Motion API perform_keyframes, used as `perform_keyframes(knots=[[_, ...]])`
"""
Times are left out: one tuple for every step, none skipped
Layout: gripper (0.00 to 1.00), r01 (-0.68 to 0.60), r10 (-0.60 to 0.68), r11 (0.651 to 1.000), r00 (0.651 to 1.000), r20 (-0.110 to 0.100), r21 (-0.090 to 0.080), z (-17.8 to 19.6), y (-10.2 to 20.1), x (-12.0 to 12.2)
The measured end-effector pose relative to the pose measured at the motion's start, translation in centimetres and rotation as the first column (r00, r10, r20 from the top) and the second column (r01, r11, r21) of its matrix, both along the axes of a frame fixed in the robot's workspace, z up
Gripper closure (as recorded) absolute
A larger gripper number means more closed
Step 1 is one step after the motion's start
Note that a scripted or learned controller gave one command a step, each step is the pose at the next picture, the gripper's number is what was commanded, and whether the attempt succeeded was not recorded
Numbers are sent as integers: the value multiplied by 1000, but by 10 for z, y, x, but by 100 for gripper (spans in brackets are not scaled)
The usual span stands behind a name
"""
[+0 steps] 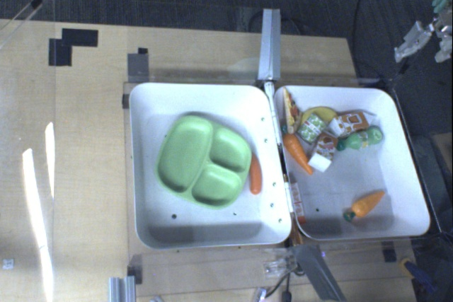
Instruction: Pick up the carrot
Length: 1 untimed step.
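Observation:
A carrot (365,204) with a green top lies alone near the front of the right bin (407,223). A second carrot (298,153) leans against that bin's left wall at the edge of a pile. A third orange carrot-like piece (255,175) lies in the left bin (148,223), touching the right side of a green divided plate (204,160). My gripper (429,32) hangs at the far top right, outside and well above the bins, far from every carrot.
The back of the right bin holds a pile: a banana (320,113), small food packets (345,125), a green vegetable (362,139) and a white cube (320,163). A metal post (270,46) stands behind the seam between the bins.

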State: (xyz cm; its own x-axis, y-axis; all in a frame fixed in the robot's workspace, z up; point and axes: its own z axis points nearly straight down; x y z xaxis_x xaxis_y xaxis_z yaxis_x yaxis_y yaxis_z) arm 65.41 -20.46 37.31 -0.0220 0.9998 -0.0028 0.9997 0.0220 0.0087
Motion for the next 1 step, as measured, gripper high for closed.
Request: perform_keyframes(knots=[[0, -246, 246, 969, 969, -3, -1, -124, 1, 16]])
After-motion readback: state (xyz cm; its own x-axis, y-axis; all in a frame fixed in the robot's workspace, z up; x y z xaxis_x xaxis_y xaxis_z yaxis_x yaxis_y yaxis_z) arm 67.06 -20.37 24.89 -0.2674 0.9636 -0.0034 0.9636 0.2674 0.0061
